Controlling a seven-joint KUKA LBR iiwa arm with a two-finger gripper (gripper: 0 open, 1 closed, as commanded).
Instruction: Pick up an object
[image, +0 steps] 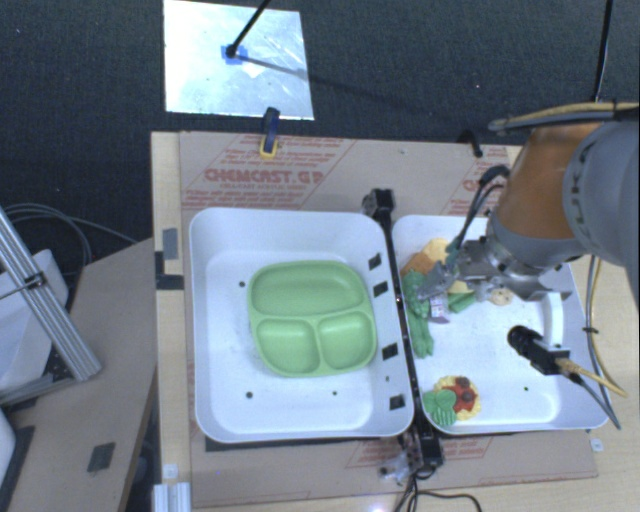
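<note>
The hand (437, 292) sits low in the right bin (520, 400), its tips lost among clutter; how far it is open cannot be told. Directly beneath and around it lie green toy pieces (420, 325) and a yellow item (432, 252), partly hidden. Nearer the camera rests a red-topped toy (455, 396). Left of the hand, the left bin (215, 300) holds a green divided plate (310, 316).

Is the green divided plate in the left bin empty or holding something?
Empty: the green plate lies flat in the left bin, and all three compartments show bare green.
</note>
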